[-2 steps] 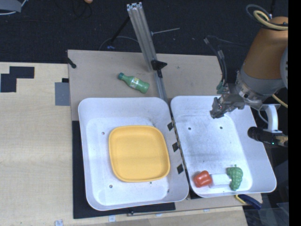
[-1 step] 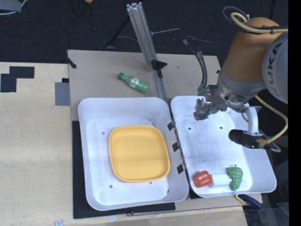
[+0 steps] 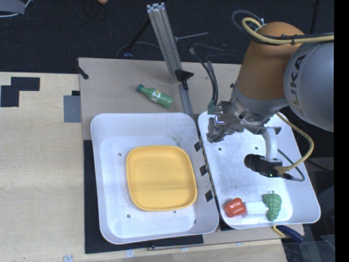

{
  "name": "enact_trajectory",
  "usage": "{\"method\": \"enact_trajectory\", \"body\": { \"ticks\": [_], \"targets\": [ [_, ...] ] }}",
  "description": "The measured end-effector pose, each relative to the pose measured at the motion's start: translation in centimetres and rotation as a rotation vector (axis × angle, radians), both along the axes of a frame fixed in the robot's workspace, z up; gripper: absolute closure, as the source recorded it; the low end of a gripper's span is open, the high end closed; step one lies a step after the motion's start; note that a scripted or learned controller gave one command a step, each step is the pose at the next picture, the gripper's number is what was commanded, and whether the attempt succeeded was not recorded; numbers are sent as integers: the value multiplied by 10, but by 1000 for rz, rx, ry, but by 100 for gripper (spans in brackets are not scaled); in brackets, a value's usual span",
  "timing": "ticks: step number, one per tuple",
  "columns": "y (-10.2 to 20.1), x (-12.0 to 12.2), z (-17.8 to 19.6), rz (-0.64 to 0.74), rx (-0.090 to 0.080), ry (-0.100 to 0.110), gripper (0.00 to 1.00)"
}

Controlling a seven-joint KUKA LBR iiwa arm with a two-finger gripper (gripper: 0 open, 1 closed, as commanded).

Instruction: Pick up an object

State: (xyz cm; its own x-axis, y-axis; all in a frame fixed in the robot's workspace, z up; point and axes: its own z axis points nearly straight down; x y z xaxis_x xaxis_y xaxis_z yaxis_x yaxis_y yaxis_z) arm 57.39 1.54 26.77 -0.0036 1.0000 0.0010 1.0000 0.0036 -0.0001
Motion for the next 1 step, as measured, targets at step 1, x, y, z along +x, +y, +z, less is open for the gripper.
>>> {"method": "enact_trajectory", "body": {
  "ticks": [1],
  "targets": [
    [58, -14, -16, 0, 0, 2, 100]
  ]
}}
